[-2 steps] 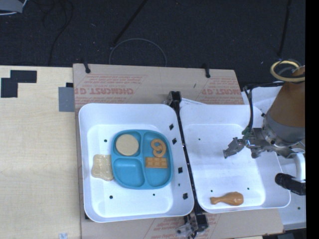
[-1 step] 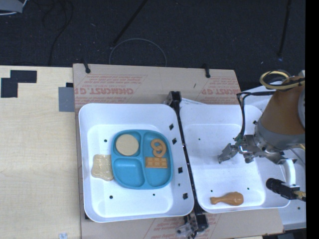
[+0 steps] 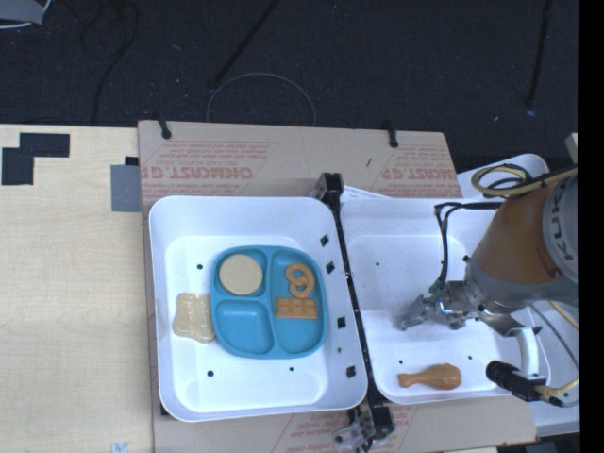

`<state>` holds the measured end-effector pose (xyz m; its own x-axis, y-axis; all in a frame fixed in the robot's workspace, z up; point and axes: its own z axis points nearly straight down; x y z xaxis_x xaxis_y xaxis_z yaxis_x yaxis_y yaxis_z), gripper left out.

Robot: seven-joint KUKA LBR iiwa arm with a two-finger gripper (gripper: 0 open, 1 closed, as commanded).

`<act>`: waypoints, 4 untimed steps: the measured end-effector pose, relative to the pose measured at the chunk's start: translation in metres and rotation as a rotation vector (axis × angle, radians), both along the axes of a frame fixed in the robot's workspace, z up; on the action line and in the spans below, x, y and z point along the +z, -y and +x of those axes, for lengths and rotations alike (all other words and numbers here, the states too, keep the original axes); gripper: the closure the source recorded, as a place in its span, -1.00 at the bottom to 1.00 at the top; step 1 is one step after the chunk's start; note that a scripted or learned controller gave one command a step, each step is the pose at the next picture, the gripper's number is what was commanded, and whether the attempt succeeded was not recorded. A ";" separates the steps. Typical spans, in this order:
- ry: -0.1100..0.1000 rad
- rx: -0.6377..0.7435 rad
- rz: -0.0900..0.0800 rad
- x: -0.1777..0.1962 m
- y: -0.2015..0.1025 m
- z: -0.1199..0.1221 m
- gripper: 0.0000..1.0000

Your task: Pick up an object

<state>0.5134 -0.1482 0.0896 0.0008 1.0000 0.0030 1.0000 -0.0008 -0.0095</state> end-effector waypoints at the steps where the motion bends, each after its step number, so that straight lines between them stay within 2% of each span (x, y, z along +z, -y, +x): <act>1: 0.006 -0.003 -0.001 -0.002 0.000 0.000 -1.00; 2: 0.007 -0.008 -0.001 0.009 0.001 0.000 1.00; 3: 0.010 -0.001 -0.003 0.051 0.001 -0.001 1.00; 4: 0.013 0.001 -0.004 0.114 0.003 0.000 1.00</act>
<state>0.5134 -0.1513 0.2036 -0.0006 1.0000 -0.0007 1.0000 0.0006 0.0035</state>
